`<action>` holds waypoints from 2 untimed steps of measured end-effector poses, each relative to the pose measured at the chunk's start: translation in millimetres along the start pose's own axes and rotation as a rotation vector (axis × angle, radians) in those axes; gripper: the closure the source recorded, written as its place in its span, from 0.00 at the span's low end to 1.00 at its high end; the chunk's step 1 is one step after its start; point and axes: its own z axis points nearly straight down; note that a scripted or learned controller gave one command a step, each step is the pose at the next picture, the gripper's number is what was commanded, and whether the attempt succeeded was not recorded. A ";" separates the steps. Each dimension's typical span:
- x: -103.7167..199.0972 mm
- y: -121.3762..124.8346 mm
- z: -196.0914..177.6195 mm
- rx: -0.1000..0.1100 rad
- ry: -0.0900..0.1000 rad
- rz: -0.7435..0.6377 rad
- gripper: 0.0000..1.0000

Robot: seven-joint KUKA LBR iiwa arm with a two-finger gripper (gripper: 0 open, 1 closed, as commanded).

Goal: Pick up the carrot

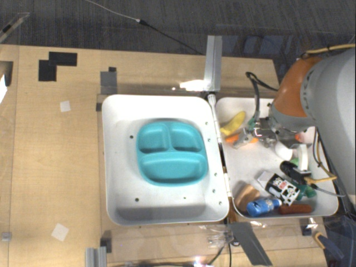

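Observation:
The carrot, a small orange piece, lies in the upper left part of the right bin, just below a yellow banana. My gripper hangs low over the bin right beside the carrot, on its right side, and its metal tip hides the carrot's right end. The grey arm with its orange band comes in from the right above it.
The left bin holds a teal divided plate. Along the right bin's front lie a brown item, a blue item, a black-and-white box and a dark red item. A white object sits under the arm.

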 end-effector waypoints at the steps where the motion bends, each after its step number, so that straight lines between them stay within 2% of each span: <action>1: -12.7 47.3 2.3 0.008 0.000 0.368 0.00; 2: -5.0 60.7 3.5 0.064 -0.003 0.573 0.00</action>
